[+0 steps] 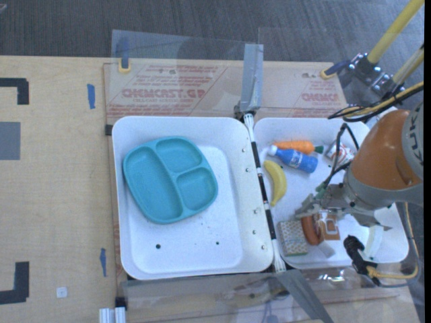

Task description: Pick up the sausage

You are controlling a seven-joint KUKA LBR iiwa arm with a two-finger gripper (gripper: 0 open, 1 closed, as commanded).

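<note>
Camera view: one sausage (pixel 310 229) is seen at the gripper (pixel 322 215) in the right bin (pixel 397 247); its grip cannot be told. One banana (pixel 275 182), one bottle (pixel 296 159), one carrot (pixel 295 145) are counted.

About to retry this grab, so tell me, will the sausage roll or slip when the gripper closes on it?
Probably. The sausage looks rounded and smooth, so it may roll or squirt sideways. It seems small and light, beside the waffle, directly under the gripper, so a nudge could shift it.

Red print reading "CHEMCAST GP" is showing on the clear protective sheet (pixel 176 89) lying behind the left bin (pixel 232 247). More red lettering is running along that sheet to the right, too small to read.
</note>
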